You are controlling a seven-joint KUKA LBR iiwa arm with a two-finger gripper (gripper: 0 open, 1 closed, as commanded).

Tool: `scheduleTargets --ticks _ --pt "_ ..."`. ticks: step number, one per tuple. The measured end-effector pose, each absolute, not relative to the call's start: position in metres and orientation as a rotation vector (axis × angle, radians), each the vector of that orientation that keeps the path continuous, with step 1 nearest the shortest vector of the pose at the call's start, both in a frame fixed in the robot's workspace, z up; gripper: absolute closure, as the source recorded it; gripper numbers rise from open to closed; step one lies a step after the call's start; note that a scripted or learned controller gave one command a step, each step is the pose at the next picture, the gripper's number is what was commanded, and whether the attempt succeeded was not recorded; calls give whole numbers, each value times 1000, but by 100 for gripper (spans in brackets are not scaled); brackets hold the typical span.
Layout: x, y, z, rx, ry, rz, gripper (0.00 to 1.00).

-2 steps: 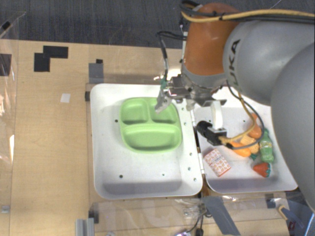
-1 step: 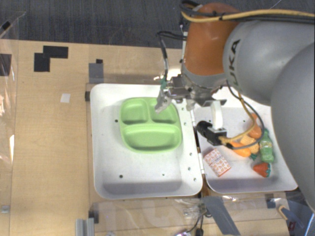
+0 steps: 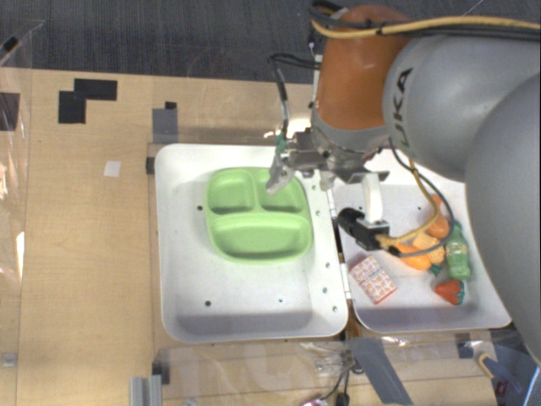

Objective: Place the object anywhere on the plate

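The grey arm point(image 3: 456, 83) with its orange band point(image 3: 355, 74) reaches in from the right, and the two-finger gripper point(image 3: 277, 178) hangs over the light green divided plastic plate point(image 3: 254, 235), right above the plate's upper right compartment. From this slant it cannot be told whether the gripper is open or closed, and nothing can be made out in its grip.

The plate lies in the shallow white bin on the view's left point(image 3: 182, 294), towards that bin's far side and close to the wall shared with its neighbour.

Over in the shallow white bin on the view's right point(image 3: 406, 311), the loose things lie together. A small red-and-white patterned packet point(image 3: 373, 279) sits near the dividing wall. Beside it are some orange rounded pieces point(image 3: 418, 256), and a green bottle-like item point(image 3: 457, 259) touches them. A red strawberry-shaped toy point(image 3: 449, 291) lies just below that. Which of these is the object to place cannot be told; all of them are in this bin, well apart from the plate.

Both bins rest on the pale wooden bench point(image 3: 84, 252).
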State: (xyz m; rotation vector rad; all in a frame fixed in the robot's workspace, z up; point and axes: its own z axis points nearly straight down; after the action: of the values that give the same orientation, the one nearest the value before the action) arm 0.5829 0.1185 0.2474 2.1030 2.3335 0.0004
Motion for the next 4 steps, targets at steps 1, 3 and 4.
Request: scheduleTargets --ticks 1,3,4 --pt "583 118 247 2103 2334 0 0" --pt "583 118 247 2103 2334 0 0" --pt "583 118 247 2103 2334 0 0"
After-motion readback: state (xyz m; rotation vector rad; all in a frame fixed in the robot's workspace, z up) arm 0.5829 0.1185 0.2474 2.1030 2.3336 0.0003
